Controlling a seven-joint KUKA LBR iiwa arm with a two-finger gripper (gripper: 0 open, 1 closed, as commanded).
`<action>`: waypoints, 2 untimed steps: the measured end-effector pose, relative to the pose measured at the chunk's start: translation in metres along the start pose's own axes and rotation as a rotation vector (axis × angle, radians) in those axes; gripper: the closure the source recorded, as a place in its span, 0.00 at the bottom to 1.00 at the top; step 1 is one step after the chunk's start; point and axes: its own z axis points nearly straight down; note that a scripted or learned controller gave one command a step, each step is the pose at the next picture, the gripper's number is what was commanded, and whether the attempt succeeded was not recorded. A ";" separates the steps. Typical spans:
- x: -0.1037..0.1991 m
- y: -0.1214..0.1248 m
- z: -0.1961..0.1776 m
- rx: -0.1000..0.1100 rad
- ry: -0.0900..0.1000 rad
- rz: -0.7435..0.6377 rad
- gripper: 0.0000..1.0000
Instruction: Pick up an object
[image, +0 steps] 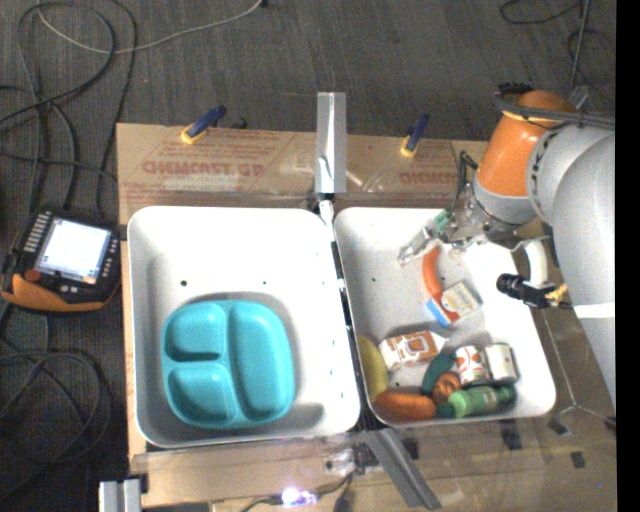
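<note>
Grey arm (585, 215), with its orange band (515, 150), rises closest to the lens at the right edge and reaches leftward over the right bin (370, 235). Its 2 metal fingers (410, 248) look spread apart with nothing between them, low over the back half of that bin.

Just in front of the fingers lies an orange curved strip (430, 272); whether they touch it I cannot tell. Beside the strip's near end sits a small white and blue packet (461, 298).

Further forward, the other loose items crowd the front of the right bin. A white and orange carton (412, 348) lies next to a yellow piece (372, 365) against the left wall. A can (487, 362) rests on its side, a dark green item (438, 370) sits beside it, a green bottle (478, 400) lies flat along the front wall, and an orange-red lump (405, 404) sits in the front corner.

Across the divider, the left bin (150, 240) carries 1 teal divided plate (230, 360) toward its front.

Behind both bins, a cardboard sheet (230, 165) is held by 2 blue and yellow clamps (202, 123). A handheld controller (65, 255) with a lit screen lies on the floor at far left.
</note>
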 end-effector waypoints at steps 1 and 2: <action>-0.040 0.000 -0.071 0.006 0.002 -0.061 0.00; -0.014 -0.018 0.000 0.001 -0.002 0.007 0.00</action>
